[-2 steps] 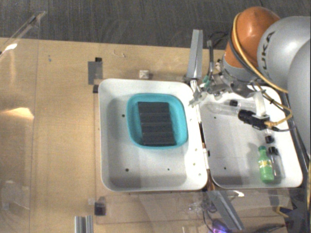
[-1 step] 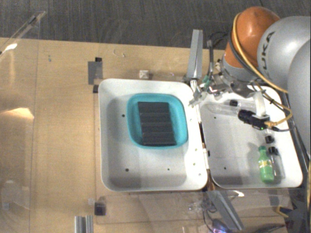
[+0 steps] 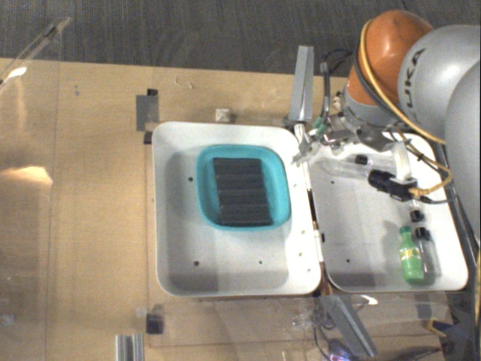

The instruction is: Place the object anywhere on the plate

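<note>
Green object (image 3: 411,256) lies in the right bin (image 3: 353,269), apart from the plate (image 3: 279,194); jaws' state seemingly hidden.

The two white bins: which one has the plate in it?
The left bin holds the teal plate, with a dark ridged block on it. The right bin holds a green bottle instead.

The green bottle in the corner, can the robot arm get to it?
Probably yes. The green bottle lies uncovered in the right bin, with bare floor to its left, and the arm is already over that bin's far end.
</note>
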`<state>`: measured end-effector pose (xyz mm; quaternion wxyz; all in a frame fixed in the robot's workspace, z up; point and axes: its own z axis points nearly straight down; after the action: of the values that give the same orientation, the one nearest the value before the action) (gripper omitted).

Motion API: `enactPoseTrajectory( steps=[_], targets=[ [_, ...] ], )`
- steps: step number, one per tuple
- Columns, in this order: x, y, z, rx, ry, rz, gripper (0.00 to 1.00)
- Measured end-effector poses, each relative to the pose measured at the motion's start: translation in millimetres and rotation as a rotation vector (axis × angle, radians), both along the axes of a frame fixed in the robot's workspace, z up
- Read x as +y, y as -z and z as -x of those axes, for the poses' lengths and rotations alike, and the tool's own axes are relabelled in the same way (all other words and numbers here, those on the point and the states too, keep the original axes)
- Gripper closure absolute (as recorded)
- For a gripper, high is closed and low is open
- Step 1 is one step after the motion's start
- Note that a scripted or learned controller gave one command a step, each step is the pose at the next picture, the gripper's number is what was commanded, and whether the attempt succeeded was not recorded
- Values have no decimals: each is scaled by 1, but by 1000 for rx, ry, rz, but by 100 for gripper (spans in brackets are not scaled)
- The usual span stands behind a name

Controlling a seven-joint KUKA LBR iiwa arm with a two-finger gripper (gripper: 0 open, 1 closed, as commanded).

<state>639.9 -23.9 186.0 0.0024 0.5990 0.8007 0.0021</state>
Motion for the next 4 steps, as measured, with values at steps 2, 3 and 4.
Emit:
enactPoseTrajectory(
  steps=[2,3,4],
  targets=[
    [0,0,0,0,0,0,0],
    [0,0,0,0,0,0,0],
    [0,0,0,0,0,0,0]
  ],
)
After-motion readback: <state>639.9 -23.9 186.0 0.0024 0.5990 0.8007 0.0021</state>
